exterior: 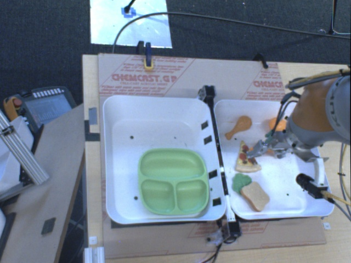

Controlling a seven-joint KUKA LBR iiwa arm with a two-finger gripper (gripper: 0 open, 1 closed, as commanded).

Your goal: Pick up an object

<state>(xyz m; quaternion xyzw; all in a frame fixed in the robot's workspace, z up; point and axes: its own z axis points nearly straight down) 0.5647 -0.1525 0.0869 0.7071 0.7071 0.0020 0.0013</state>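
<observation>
A pizza slice lies mid-right of the frame in the right bin, with the gripper at its upper edge; whether its fingers are apart or together, I cannot tell. Nearby lie a drumstick, broccoli and bread.

A robot test bench in a lab

The 2 white bins sit on a cardboard sheet held by a clamp; cables cross dark carpet, and a control pendant lies nearby.
</observation>
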